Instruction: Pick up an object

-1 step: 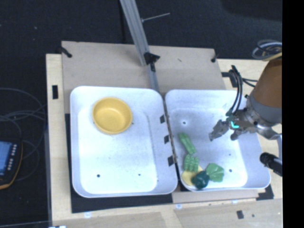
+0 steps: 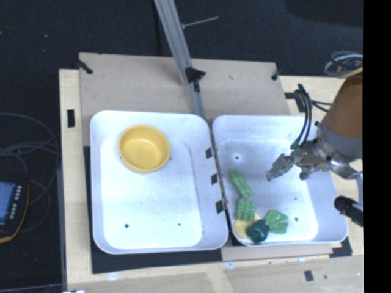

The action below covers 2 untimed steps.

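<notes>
A yellow bowl (image 2: 145, 148) sits in the left bin (image 2: 110, 224) near its back left. In the right bin (image 2: 256, 133) several small toys are bunched at the front left: a long green piece (image 2: 239, 184), a ribbed green piece (image 2: 245, 209), a yellow piece (image 2: 242, 227), a dark green round piece (image 2: 258, 231) and a light green piece (image 2: 277, 221). My gripper (image 2: 288, 169) hangs over the right bin's middle right, above and to the right of the toys. Its fingers are spread apart with nothing between them.
A grey metal rail (image 2: 174, 32) runs from the top of the view down to the gap between the bins. Black cables (image 2: 303, 105) loop beside the arm at the right. A small device (image 2: 11, 205) lies off the bench at the left.
</notes>
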{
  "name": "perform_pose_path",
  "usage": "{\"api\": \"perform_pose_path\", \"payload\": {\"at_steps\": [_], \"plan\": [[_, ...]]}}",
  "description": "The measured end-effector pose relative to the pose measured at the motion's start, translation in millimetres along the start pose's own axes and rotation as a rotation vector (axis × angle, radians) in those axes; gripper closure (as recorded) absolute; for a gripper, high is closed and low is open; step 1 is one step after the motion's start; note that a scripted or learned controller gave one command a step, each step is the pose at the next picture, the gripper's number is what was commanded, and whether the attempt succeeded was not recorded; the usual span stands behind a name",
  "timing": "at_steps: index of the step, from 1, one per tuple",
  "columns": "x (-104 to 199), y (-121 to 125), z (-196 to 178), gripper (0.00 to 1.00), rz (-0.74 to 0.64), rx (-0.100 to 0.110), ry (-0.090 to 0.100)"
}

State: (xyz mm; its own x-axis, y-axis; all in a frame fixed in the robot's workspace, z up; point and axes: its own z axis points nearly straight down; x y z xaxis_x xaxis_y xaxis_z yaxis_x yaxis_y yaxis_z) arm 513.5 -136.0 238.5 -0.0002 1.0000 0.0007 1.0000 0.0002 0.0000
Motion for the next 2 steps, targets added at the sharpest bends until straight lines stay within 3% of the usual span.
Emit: {"api": "perform_pose_path", "payload": {"at_steps": [1,2], "plan": [[-5,8,49,0.0,0.001,0.004,-0.001],[-7,0,109,0.0,0.002,0.005,0.0]]}}
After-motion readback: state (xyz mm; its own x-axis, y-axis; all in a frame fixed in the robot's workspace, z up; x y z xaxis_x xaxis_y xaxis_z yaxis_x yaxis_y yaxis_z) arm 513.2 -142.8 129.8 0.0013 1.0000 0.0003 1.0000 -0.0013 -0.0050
